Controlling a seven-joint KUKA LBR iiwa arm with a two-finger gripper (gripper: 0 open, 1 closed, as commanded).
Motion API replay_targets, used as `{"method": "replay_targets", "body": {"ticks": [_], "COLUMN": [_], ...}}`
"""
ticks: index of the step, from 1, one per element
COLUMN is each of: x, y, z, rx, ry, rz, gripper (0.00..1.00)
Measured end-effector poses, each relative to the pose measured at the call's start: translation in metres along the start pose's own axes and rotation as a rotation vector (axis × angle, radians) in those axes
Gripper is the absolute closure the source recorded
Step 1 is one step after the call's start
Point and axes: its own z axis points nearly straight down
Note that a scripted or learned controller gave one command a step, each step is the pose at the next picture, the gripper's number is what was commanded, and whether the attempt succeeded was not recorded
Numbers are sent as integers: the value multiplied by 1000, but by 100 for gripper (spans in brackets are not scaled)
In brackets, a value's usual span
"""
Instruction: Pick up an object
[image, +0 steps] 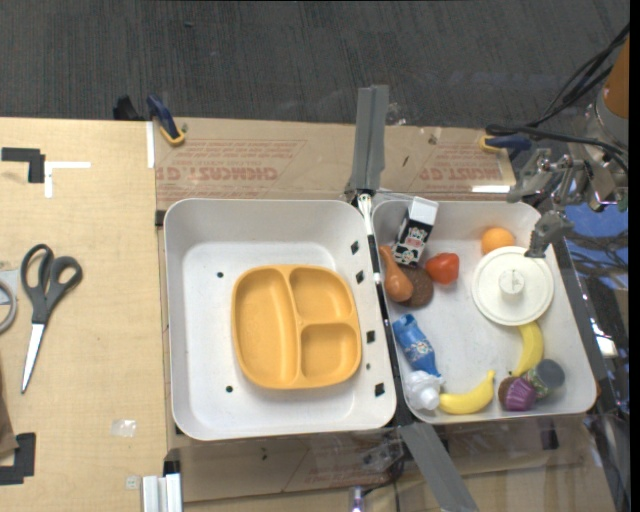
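Camera view looks down on two white bins side by side. At 3 o'clock the right bin (575, 330) holds the loose things: a white lid (512, 286) near its middle, an orange (496, 240) just beside the lid at 11 o'clock, a tomato (442, 267), a small carton (415, 232) at the bin's 11 o'clock, a brown piece (400, 280) against the left wall, a blue bottle (417, 350) lying at 7 o'clock, two bananas (468, 398) (530, 348) toward 5 o'clock and a purple thing (517, 393) between them. At centre the left bin (190, 300) carries a yellow tray (297, 326) with three compartments. At 2 o'clock the gripper (545, 232) hangs over the right bin's far right corner, just beside the lid; I cannot tell how wide it stands, and nothing shows between its tips. At 9 o'clock scissors (42, 290) lie on the bench (80, 400).
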Motion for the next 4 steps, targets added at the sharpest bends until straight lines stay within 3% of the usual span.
{"method": "replay_targets", "body": {"ticks": [1,2,3,4], "x": [7,-38,-2,-3], "y": [-45,26,53,54], "z": [126,198,198,188], "rx": [0,-1,0,1], "ry": [2,-2,0,-4], "rz": [-50,-5,141,138], "gripper": [0,0,0,100]}}
